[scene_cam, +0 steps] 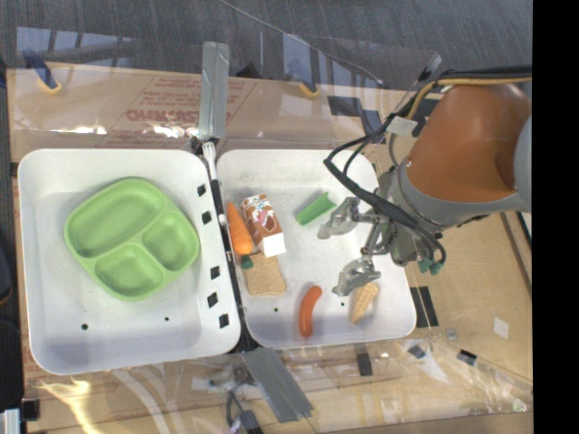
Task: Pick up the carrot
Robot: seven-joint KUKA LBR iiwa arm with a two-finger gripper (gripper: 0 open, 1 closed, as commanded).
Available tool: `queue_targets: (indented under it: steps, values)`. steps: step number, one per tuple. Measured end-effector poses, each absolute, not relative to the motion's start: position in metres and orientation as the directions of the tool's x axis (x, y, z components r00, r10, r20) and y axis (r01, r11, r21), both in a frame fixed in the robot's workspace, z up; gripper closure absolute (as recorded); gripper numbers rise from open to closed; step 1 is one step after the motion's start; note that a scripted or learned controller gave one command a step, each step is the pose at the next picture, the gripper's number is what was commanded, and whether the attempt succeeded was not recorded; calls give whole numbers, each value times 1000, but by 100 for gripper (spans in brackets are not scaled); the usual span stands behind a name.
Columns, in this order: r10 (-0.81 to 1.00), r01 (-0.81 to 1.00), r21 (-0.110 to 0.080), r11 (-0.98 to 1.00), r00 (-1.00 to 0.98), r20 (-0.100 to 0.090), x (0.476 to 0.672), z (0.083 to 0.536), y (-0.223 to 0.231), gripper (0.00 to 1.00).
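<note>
The carrot (239,230) lay along the right bin's (280,172) left wall, its long axis running near to far. The tool (348,247) hung open and empty, well to the carrot's right.

light: even, bright | shadows: soft | glare: clear sheet (298,70) | focus: slightly soft

The carrot (239,231) lies hemmed between the bin wall (220,233) and the milk carton (263,225), bread slice (265,278) touching its tip; open floor lies above.
</note>
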State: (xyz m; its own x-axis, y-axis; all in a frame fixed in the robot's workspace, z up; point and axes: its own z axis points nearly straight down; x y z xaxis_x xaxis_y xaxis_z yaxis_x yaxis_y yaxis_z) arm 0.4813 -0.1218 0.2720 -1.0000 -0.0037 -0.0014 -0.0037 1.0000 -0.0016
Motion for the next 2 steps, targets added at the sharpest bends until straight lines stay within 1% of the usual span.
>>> queue_targets:
  steps: [1, 2]
  values:
    - [340, 340, 0, 940, -940, 7, 488, 106, -143, 0]
    - [332, 332, 0, 943, -943, 1, 491, 118, -142, 100]
